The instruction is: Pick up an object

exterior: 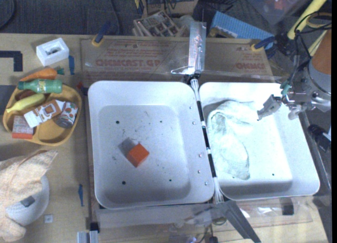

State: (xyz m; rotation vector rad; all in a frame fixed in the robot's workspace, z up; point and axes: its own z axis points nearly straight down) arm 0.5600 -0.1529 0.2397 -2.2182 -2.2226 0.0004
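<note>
The grey arm comes in at the right edge of the frame, its wrist hanging over the upper right corner of the right-hand white bin (305,184). The two-finger gripper (271,106) points left and slightly down above that bin; I cannot tell from here whether its fingers are apart or together, and nothing shows between them. Just left of it, a crumpled pale translucent plastic sheet (229,142) lies along the left half of that bin.

The small orange block (139,155) sits in the left-hand white bin (105,100), lower left of that bin's centre, well apart from the gripper, with a grey patch touching its upper left side. The bin floor around it is scuffed with dark specks.

At the left of the frame a yellow bowl (52,134) holds toy food and small packets. A small white box (52,51) stands above it, and a peach cloth (23,176) lies below. The bench is light wood; cables and clutter crowd the top of the frame.
</note>
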